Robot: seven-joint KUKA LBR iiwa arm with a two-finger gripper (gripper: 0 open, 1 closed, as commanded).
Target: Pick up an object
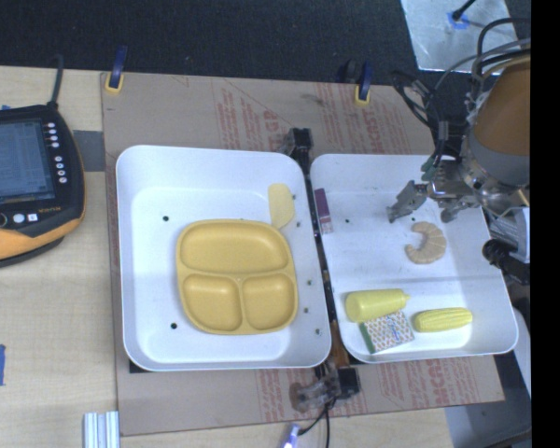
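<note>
Camera view: the gripper (427, 204) hangs with fingers spread, holding nothing, just above the croissant (427, 243). It appears to be lining up; next it must drop and close.

Divided tray (235, 275) in left bin (135, 250), croissant (427, 243) in right bin (490, 334)

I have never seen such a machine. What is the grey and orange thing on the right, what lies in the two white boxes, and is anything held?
One camera looks down on the bench at a slant. The grey and orange thing is a robot arm; its tool hangs open above the right white bin, holding nothing. Under it lies a beige croissant-shaped toy. Nearer the front are a yellow cylinder-shaped block, a yellow corn cob toy and a small patterned packet. The left white bin holds a yellow divided plastic tray.
</note>
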